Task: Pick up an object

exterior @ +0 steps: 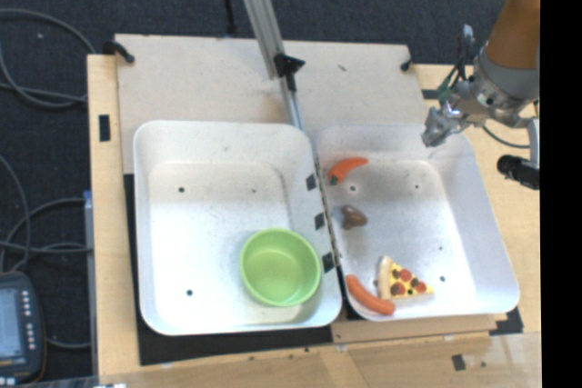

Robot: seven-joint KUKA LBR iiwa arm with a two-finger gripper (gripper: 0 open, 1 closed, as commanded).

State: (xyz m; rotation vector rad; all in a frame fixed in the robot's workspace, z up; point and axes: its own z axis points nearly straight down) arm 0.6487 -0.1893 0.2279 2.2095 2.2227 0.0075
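hovering over the right bin's (482,223) far corner, the tool (439,126) holds nothing – whether it is spread, i cannot tell. nearest pick is the carrot (346,168) by the divider; better to come down centred over it – clear of the wall.

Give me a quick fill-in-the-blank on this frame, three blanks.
1. The green bowl sits in the ____ bin.
2. The pizza slice lies in the right bin beside a ____.
3. The gripper hangs over the right bin's ____ right corner.

Missing words: left; sausage; far
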